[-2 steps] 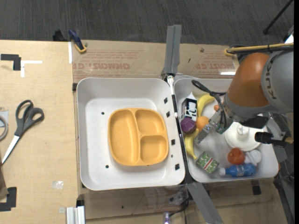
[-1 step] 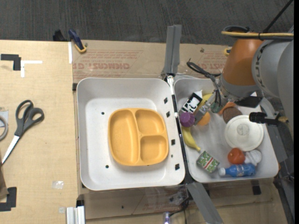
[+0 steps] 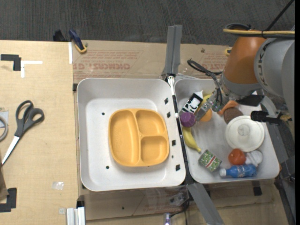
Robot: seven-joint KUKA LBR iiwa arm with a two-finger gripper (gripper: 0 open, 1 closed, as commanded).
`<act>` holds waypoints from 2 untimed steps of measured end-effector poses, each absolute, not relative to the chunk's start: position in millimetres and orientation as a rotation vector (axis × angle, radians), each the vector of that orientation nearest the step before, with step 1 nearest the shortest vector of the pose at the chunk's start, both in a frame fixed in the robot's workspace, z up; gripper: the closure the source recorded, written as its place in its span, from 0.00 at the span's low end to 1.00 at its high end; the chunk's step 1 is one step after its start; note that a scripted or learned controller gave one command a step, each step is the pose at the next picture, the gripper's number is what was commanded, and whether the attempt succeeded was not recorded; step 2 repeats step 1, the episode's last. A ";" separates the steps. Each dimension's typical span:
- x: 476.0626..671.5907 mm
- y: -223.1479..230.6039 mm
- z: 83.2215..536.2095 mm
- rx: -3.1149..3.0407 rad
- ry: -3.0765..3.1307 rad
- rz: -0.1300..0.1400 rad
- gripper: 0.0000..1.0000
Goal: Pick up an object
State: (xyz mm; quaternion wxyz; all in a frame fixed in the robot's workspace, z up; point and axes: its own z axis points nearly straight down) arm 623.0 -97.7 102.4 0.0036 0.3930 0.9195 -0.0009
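The wooden surface (image 3: 37,172) carries two shallow white bins side by side. The left bin (image 3: 89,139) holds a yellow divided plate (image 3: 138,137) with three compartments, lying flat near its middle. The right bin (image 3: 269,165) is crowded with small things. The grey arm with its orange band (image 3: 243,60) reaches into that bin's upper part, and the tool (image 3: 212,103) sits low among the items there; whether it is released or clenched cannot be told, as its tips are lost in the clutter. Right by it lie an orange ball (image 3: 205,115), a black-and-white carton (image 3: 192,103) and a purple round object (image 3: 187,119) at the bin's left wall. A white bowl (image 3: 244,132) rests in the bin's right half. A banana (image 3: 189,139) lies along the left wall, with a green can (image 3: 209,160) below it. A plastic bottle with a blue label (image 3: 240,171) lies on its side at the near wall, a red fruit (image 3: 236,156) just above it. On the surface far left lie black-handled scissors (image 3: 21,125).
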 end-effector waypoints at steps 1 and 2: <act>640.3 -10.0 192.4 1.457 2.780 0.000 1.00; 640.3 -10.0 192.4 1.457 2.780 0.000 1.00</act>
